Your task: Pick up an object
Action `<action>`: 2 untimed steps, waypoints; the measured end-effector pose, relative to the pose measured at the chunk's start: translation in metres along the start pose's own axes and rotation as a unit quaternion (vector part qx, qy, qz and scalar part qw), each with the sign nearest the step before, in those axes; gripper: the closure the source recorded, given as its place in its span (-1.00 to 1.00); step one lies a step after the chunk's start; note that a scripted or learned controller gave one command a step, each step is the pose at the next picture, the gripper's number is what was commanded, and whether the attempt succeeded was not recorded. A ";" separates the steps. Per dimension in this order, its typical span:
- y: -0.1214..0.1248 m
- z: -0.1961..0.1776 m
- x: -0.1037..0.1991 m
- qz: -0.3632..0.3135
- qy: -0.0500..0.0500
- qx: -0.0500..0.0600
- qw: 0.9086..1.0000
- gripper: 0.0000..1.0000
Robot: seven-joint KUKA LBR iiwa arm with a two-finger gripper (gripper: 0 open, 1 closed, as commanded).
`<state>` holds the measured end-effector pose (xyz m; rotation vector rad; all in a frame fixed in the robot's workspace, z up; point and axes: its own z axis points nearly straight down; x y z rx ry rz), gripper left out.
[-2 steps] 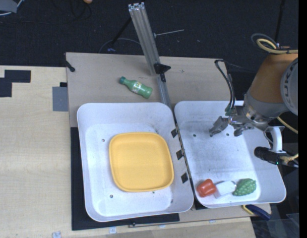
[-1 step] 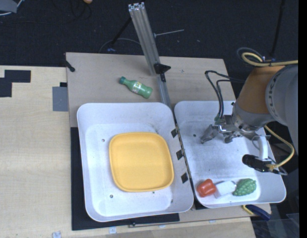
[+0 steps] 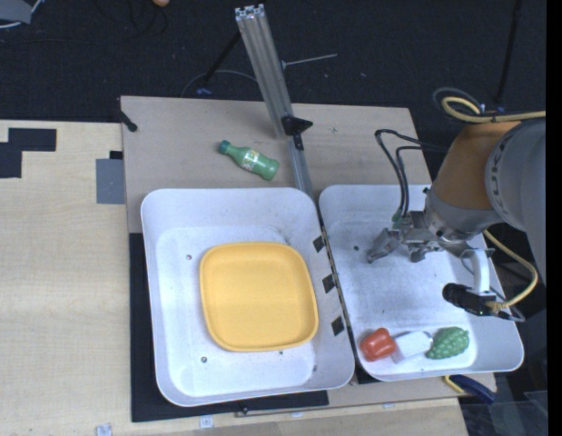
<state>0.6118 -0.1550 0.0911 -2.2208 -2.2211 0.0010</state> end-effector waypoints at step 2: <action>0.001 -0.074 -0.001 0.000 -0.001 -0.003 1.000 1.00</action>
